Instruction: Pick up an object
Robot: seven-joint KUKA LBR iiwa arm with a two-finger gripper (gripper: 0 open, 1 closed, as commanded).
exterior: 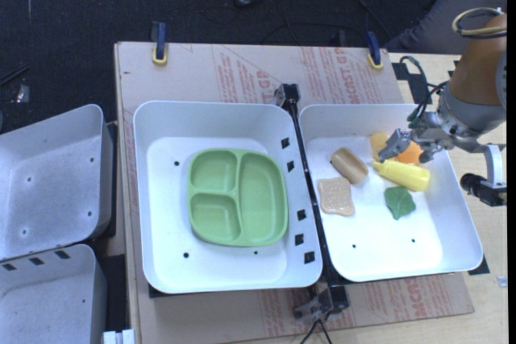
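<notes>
the table (210, 64) carries 2 shallow white bins side by side. the left bin (153, 173) holds a pale green divided plate (239, 197) with 3 compartments, lying flat near its middle. the right bin (379, 250) holds the loose things: a tan bread roll (349, 164) near its upper middle, a pale slice of toast (336, 196) just below the roll, a yellow corn-like piece (401, 173) lying slantwise to the right of the roll, a green leafy piece (400, 202) just under the yellow one, and an orange piece (409, 152) beside a small yellow piece (379, 143) at the top. the arm (480, 84) reaches in from the right, and its tool (401, 144) sits low over the orange piece, just above the yellow corn-like piece. whether the tool is spread or pressed together, i cannot tell, nor whether it touches anything.
</notes>
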